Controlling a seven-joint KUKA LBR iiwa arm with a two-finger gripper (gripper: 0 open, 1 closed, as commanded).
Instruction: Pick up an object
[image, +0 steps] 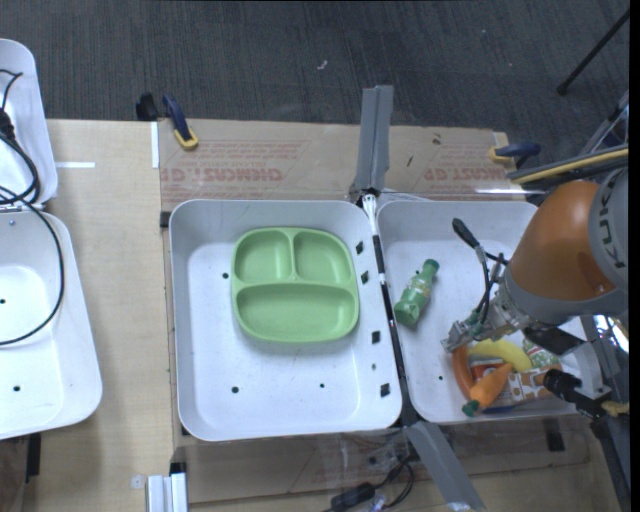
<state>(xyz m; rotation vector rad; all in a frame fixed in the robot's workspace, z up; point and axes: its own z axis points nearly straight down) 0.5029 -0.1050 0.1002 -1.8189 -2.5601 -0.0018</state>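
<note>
At the right edge of the frame the arm (590, 250) is seen as a bulky grey body, its casing smooth and rounded. A broad orange band (560, 245) is wrapped over its domed part, glossy and brightly lit along the top. Part of a dark letter marking is printed on the grey casing at the far right. Below the band a darker grey wrist section is shown. From it a small metallic gripper (472, 330) is extended, with thin black cables looped beside it toward the centre right.

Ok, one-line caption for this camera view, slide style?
Arm's gripper low over banana and carrot in right bin; green bottle nearby, green plate in left bin.
</note>
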